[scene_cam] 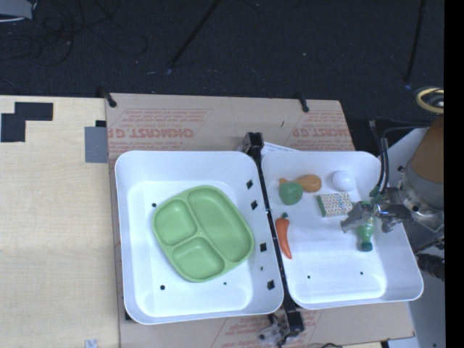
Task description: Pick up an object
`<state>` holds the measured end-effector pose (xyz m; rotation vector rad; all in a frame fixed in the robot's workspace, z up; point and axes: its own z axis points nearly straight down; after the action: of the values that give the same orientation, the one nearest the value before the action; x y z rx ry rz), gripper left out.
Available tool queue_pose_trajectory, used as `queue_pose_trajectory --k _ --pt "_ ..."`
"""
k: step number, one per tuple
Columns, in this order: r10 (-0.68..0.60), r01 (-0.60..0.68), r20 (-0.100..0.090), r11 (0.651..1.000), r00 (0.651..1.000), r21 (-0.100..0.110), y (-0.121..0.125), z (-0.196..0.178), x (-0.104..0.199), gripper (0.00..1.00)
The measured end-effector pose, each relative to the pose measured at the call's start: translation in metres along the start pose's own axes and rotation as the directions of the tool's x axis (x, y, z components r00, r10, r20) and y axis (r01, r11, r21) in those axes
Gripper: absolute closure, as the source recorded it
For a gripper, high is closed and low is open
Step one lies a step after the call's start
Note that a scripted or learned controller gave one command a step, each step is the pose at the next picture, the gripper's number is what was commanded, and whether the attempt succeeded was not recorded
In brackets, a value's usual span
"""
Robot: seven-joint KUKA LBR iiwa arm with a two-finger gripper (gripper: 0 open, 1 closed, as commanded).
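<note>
So you've got two white bins: the left bin (138, 187) and the right bin (341, 281). The divided plate (201, 232) is a pale lime green all over. On the other side there's an orange carrot (283, 238) with a dark green top, a darker green round thing (291, 192), an orange lump (309, 183), a white ball (343, 180), and a small card (334, 204) with a speckled multicolour pattern and green edge. Your pincer (365, 223) is grey metal, with a teal-green bit (365, 235) under it. The table (51, 216) is light wood, and the cardboard (217, 125) is tan with red lettering.
</note>
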<state>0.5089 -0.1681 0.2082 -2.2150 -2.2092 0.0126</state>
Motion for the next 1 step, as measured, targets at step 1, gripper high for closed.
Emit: queue_pose_trajectory --k 1 --pt "-0.002 0.002 0.002 1.0 1.0 -0.011 0.0025 -0.0062 -0.0002 0.0"
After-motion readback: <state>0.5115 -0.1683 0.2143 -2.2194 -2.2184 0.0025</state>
